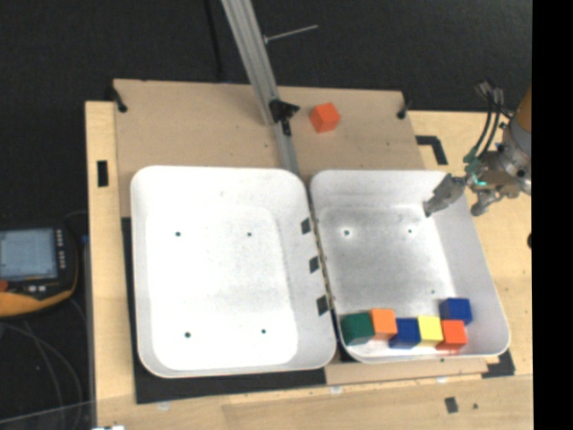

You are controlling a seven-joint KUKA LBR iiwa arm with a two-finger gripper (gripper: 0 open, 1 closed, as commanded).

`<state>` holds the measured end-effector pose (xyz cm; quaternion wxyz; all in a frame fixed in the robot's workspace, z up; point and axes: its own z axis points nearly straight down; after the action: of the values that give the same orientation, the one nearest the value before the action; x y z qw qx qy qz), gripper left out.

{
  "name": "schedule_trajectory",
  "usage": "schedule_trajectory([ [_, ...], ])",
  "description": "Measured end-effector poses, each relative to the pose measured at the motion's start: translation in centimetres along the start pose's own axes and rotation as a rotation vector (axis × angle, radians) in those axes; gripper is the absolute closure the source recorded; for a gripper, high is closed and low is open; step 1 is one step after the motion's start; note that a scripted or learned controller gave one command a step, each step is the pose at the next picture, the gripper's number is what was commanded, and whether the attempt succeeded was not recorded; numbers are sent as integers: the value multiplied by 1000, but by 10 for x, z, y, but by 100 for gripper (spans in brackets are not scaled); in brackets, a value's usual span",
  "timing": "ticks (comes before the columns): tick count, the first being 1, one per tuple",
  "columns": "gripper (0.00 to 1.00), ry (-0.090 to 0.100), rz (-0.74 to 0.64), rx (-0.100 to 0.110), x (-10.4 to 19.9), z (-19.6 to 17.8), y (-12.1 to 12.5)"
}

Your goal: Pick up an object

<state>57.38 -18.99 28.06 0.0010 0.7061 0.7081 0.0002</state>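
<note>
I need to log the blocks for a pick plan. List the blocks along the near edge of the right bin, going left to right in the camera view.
green block → orange block → blue block → yellow block. The last two, a red-orange block and a second blue block behind it, overlap in left-right position, so I leave them unordered.

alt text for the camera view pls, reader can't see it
Seen from above, a robot gripper hangs over the right edge of the right white bin, holding nothing. Six small blocks, green, orange, two blue, yellow and orange-red, cluster along that bin's near wall. Another orange block sits on the bench behind the bins, beside the left white bin.
</note>
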Motion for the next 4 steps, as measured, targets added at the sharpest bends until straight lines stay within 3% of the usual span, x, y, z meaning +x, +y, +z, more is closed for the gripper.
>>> schedule_trajectory([
  [1, 0, 1, 5, 8, -14, 149, -1],
  [2, 0, 1, -4, -3, 29, 116, 23],
  [3, 0, 1, 5, 8, 33, 162, -25],
  [4, 0, -2, 4, -4, 30, 182, -40],
])
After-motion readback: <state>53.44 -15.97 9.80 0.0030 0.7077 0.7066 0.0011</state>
